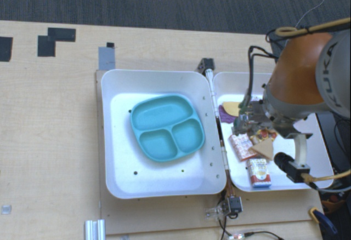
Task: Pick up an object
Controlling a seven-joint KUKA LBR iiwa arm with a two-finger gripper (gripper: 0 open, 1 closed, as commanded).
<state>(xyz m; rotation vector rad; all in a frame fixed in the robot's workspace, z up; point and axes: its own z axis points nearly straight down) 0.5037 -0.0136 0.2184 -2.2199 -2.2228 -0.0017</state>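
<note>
The pale wooden counter (49, 140) carries two shallow white bins side by side. The left bin (159, 83) holds one thing, a turquoise plate (166, 127) with three compartments, lying flat near the bin's middle. The right bin (241, 181) is partly covered by the arm (304, 72), whose grey body and orange band hang over its upper right part. The gripper (248, 119) sits low over the bin's left half, just above the clutter, and whether it is wide, narrow or holding anything cannot be told, since the wrist hides it.

Five loose objects can be made out in the right bin. A red-and-white patterned packet (240, 147) lies by the bin's left wall, just below the gripper. A small box with a blue end (259, 173) lies near the front rim. A tan wedge (264, 148) touches the packet's right side. A yellow piece (232, 107) and a purple piece (226, 114) lie together by the left wall, beside the gripper. A black cylinder (288, 166) on the arm's fitting overhangs the box's right side.
</note>
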